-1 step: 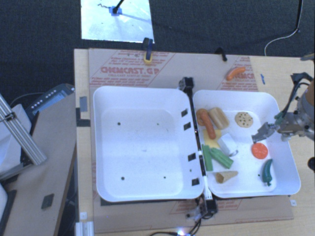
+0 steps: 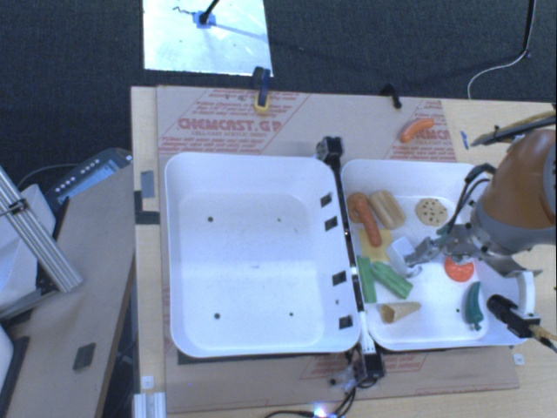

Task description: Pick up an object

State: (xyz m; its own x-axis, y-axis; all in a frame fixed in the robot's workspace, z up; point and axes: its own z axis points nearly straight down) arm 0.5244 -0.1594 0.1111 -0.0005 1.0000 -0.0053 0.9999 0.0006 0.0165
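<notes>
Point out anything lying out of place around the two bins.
One thing stands out: an orange toy sausage lies on the board behind the right bin, outside its rim, while the other toy foods sit inside that bin. Nothing looks spilled or broken.

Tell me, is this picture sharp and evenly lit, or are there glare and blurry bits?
Camera view: soft overall, small items like the cookie lack crisp detail; the shiny plate at the top glares bright; the left bin is nearly washed out white; the end effector looks slightly smeared; shadows are faint, lighting fairly even.
</notes>
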